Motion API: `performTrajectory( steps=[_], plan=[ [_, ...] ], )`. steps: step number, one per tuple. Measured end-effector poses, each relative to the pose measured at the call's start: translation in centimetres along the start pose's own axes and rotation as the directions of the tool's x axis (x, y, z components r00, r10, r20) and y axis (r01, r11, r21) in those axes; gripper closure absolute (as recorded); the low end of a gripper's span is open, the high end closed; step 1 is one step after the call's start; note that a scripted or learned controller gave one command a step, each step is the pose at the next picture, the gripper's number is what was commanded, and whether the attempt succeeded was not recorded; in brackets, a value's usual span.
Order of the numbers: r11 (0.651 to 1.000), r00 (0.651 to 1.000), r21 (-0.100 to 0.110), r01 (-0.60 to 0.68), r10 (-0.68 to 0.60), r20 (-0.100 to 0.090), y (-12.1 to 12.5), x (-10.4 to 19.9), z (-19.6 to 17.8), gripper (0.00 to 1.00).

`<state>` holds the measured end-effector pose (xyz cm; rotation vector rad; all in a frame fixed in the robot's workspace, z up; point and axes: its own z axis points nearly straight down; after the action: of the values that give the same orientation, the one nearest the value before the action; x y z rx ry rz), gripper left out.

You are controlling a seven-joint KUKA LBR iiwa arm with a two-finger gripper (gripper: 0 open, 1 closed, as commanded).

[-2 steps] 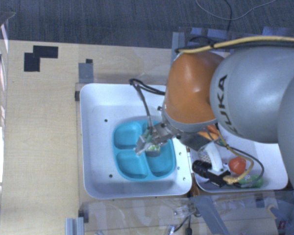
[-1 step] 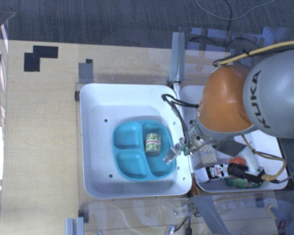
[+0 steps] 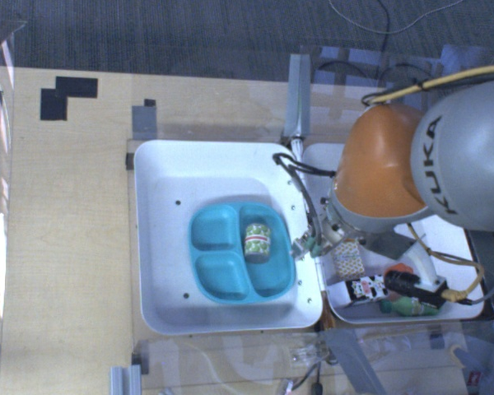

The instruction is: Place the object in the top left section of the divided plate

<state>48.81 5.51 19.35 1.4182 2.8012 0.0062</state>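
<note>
The small patterned object (image 3: 258, 241) lies in the long right-hand section of the blue divided plate (image 3: 216, 276), not the top left one. The pincer (image 3: 313, 243) hovers just right; its opening I cannot tell.

Worktop (image 3: 66, 245): light wood. Two shallow white bins sit on it side by side, left bin (image 3: 160, 245) and right bin (image 3: 457, 241), touching at the inner edges. Black tape marks (image 3: 66, 95) near the far-left corner.
</note>
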Motion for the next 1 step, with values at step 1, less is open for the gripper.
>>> performTrajectory(
  steps=[1],
  plan=[
    [0.996,0.996,0.0,0.085,-0.085,0.001,6.25,3.33,-3.98,1.0]
  ],
)
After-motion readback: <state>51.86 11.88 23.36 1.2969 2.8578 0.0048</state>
